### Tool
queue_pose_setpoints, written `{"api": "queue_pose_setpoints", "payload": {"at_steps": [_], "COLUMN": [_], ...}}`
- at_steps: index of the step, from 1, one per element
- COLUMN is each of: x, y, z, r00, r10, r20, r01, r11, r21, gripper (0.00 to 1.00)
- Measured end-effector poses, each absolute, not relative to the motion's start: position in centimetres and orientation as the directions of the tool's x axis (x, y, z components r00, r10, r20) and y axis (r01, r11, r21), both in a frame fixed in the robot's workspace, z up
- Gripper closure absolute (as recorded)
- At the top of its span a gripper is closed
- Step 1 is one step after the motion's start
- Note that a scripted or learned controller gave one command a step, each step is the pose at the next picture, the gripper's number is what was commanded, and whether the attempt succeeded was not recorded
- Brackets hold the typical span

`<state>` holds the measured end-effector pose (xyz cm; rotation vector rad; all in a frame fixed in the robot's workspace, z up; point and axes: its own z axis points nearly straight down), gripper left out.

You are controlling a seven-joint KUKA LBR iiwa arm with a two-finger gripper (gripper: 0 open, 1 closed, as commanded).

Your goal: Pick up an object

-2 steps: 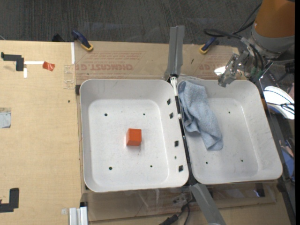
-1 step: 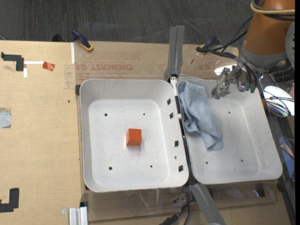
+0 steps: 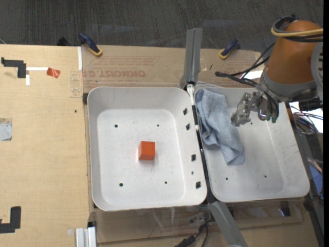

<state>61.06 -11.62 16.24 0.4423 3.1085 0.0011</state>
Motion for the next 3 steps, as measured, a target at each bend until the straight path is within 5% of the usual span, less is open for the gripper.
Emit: {"api": "queue_pose_setpoints", "payload": {"at_steps": [1, 3], "x": [63.7, 65.4], "y": [-9.0, -8.3], "z": [19.9, 20.3], "r00": [-0.847, -0.927], "r10": [0.532, 0.374], "r20": [-0.005, -0.010], "r01": [0.532, 0.374], "r11": [0.847, 0.927], "r21": [0.002, 0.002], "gripper": [1.00, 1.00]}}
